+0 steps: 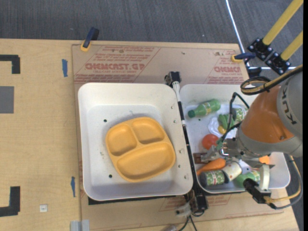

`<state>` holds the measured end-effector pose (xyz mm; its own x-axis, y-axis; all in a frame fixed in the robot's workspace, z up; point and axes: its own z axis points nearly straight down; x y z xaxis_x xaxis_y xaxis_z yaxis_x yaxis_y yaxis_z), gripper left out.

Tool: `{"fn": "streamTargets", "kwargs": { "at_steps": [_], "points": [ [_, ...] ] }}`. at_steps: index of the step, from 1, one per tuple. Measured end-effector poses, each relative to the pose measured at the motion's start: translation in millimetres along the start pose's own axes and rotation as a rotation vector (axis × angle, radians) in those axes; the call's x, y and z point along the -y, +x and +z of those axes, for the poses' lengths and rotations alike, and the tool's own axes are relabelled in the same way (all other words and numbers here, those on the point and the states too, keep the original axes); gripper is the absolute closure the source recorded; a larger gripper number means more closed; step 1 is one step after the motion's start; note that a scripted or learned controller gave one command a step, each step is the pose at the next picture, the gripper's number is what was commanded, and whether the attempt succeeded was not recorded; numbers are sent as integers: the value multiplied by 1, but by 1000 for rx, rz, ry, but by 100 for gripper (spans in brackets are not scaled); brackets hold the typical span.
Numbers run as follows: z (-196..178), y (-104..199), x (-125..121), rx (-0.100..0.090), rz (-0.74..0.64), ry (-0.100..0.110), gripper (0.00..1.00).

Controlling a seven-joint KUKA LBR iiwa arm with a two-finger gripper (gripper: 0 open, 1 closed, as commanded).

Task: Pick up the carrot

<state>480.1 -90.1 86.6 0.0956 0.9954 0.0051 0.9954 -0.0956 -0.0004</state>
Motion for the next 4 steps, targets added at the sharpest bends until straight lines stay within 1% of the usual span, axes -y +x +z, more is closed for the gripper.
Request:
{"fn": "streamTargets", "kwargs": {
  "at_steps": [1, 2, 3, 4],
  "points": [
    [0, 0, 0, 0, 0, 0, 0],
    [-2, -1, -33, 3, 575, -3, 0],
    [-1, -2, -3, 2, 665, -12, 0],
    [-22, -5, -6, 0, 1125, -27, 0]
  ]
}}
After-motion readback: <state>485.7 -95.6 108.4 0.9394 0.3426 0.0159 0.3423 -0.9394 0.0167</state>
